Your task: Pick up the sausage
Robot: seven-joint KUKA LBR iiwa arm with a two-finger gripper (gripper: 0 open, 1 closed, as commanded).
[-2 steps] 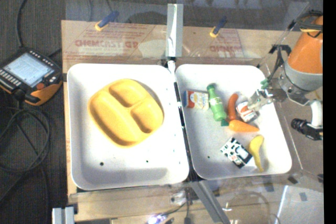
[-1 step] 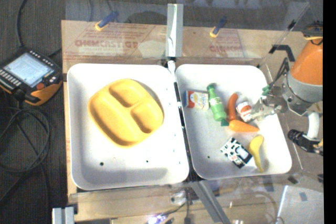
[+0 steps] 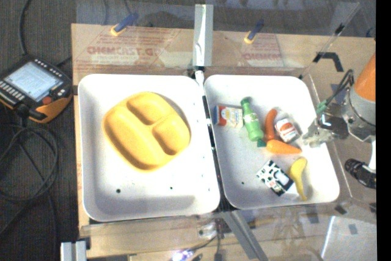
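Observation:
The sausage [image 3: 270, 122], a short reddish-orange piece, lies slightly tilted in the middle of the right bin [image 3: 317, 192]. It sits between a green bottle [image 3: 249, 120] on its left and a small red-and-white can [image 3: 286, 130] on its right. My gripper [image 3: 324, 126] hovers at the right rim of this bin, to the right of the can and well apart from the sausage. The grey arm with its orange band [image 3: 370, 85] comes in from the right edge behind it.
An orange carrot [image 3: 283, 147] lies just below the sausage. A yellow banana [image 3: 299, 176] and a black-and-white box [image 3: 274, 177] are near the front. A small red-and-white carton [image 3: 229, 115] rests by the left wall. The left bin [image 3: 98, 192] holds a yellow divided plate [image 3: 146, 130].

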